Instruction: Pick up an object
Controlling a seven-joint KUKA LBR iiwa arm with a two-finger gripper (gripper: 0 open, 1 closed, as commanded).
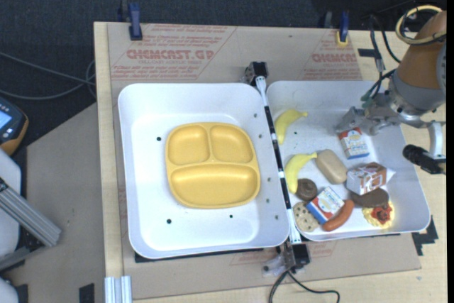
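Note:
My gripper (360, 121) hangs over the back of the right bin (319, 92), reaching in from the right. It is open, with nothing between its fingers. Just in front of it lies a small red and white carton (355, 145). Further forward are a tan bread roll (330, 166), a brown and white milk carton (366, 178), a chocolate doughnut (306, 189), a cookie (305, 216), a sausage (339, 215), a flat packet (325, 203) and a pizza slice (380, 213). Two yellow bananas (286, 121) (296, 167) lie near the bin's left wall.
The left bin (142, 152) holds a yellow divided plate (211, 165) in its middle. A black hinge strip (272, 145) runs between the two bins. Blue clamps (133, 19) (343, 28) stand at the bench's back edge.

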